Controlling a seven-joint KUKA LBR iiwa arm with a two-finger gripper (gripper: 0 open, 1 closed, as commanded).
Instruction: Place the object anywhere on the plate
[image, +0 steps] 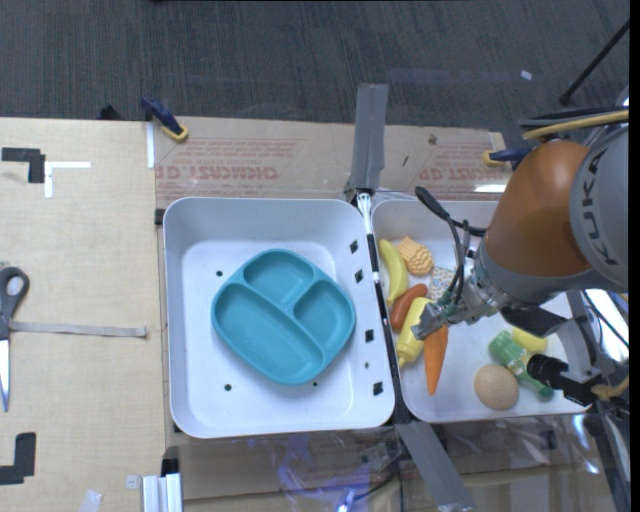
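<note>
Plate: a blue three-compartment plastic plate is seen in the left white bin.
Object: an orange toy carrot is seen in the right white bin, just below the gripper.
Gripper: finger state cannot be told.

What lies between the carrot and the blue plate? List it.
In the camera view, between the carrot and the blue plate lie a yellow toy piece, the bins' adjoining walls, then bare white bin floor.
</note>
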